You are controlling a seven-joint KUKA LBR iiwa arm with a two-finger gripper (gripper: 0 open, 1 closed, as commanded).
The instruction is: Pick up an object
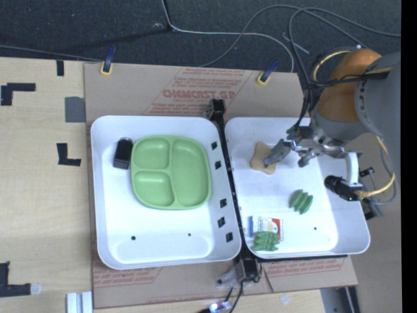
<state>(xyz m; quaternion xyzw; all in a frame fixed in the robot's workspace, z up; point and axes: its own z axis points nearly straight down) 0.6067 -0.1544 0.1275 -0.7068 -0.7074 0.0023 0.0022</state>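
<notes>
Pick not yet made: the gripper was down in the right bin at the tan block, with nothing lifted.

On the worktop (45, 194) sat two white bins; the left bin (107, 240) carried a green divided plate (171, 172) with a small black object (122, 153) at its 9 o'clock. In the right bin (339, 237), the arm (365, 96) reached from 3 o'clock, and its gripper (279, 152) sat right at the tan block (262, 158), which lay at the bin's 11 o'clock, touching or nearly so at the block's 2 o'clock edge. Whether the fingers were apart or together could not be told. A green ridged piece (301, 201) rested near the centre, a leafy green item (265, 240) and a small packet (268, 225) at 7 o'clock. By my reading, closing and lifting remained.
</notes>
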